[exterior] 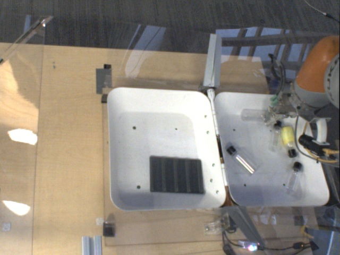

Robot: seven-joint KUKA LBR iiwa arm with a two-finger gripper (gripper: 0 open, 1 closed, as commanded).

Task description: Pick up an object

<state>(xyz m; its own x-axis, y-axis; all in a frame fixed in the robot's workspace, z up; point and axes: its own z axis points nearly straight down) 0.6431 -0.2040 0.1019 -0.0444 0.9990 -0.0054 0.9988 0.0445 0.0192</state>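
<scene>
Approach step: gripper sits low in the right bin, near a yellow object; grasp state indeterminate. Next: confirm hold, lift.

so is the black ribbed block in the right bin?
No, the black ribbed block lies flat in the left bin, near its front edge; the right bin holds other small items.

Open floor in left bin beyond black ridged block; right bin cluttered.
</scene>
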